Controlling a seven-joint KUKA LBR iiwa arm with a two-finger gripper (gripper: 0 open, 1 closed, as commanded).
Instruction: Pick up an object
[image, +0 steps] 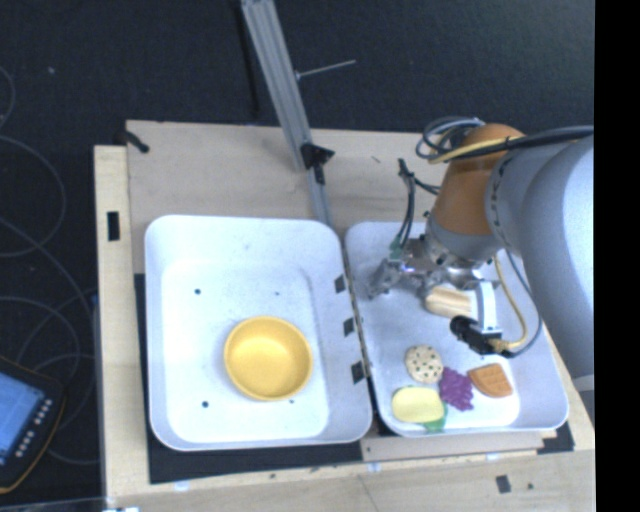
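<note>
My hand (392, 277) hangs low over the right bin (385, 345), near its far left corner; I cannot tell how it is set. Just beside my wrist lies a cream block (447, 300). Along the bin's near edge sit a cookie (424, 363), purple grapes (457, 388), a yellow lemon (417, 404) and an orange piece (491, 380). A yellow bowl (266, 357) rests in the left bin (185, 255).

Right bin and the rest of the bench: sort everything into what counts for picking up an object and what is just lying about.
For the job:
- gripper, low over the right bin
- cookie
- purple grapes
- yellow-green fruit
- orange toast piece
- cream block

Lying about:
- yellow bowl in the left bin
- metal pole
- tablet off the bench
</note>
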